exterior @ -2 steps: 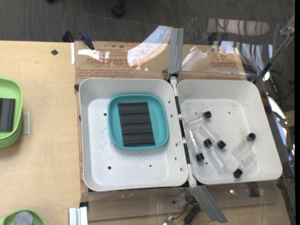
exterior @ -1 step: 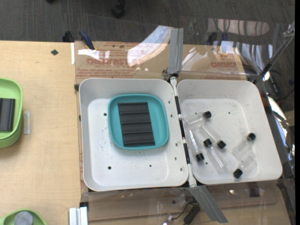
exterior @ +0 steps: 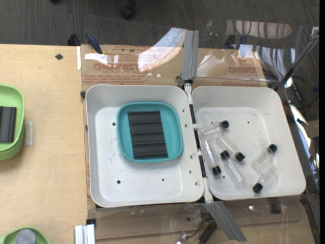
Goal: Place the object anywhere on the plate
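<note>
two shallow white bins sit side by side on my bench. the left white bin (exterior: 101,177) holds a teal rounded-square plastic plate (exterior: 124,136) lying flat near its middle, with a dark ribbed insert (exterior: 147,134) across its centre. the right white bin (exterior: 284,182) holds several clear plastic tubes with black caps (exterior: 225,151), scattered loose, some touching, well apart from the plate. these look like the objects i must move; none is on the plate yet. whether my fingers are apart or together, i cannot tell.
</note>
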`<state>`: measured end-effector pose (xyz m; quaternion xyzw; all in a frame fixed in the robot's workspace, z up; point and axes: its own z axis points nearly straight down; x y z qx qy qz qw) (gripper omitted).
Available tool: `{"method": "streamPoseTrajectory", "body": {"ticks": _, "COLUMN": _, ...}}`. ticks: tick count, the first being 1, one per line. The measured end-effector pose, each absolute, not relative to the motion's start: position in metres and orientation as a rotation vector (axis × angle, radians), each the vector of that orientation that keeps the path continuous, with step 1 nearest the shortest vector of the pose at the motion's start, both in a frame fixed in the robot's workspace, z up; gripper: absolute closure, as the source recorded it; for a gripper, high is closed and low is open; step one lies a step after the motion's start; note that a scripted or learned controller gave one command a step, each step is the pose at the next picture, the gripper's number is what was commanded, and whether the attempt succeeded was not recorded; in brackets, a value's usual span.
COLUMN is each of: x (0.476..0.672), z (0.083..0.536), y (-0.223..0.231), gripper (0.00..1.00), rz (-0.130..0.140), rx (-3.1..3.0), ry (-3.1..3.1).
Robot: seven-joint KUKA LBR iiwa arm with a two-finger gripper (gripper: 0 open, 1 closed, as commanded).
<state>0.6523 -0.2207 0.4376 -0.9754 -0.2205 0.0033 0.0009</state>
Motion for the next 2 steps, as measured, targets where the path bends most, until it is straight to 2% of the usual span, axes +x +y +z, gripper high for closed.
{"method": "streamPoseTrajectory", "body": {"ticks": 1, "x": 0.6472, "z": 0.4367, "y": -0.2227, "gripper": 0.0, "rz": 0.014, "rx": -3.096, "ry": -0.514}}
{"method": "streamPoseTrajectory", "body": {"ticks": 2, "x": 0.6523, "z": 0.4377, "y": -0.223, "gripper": 0.0, "rz": 0.009, "rx": -3.123, "ry": -0.319}}
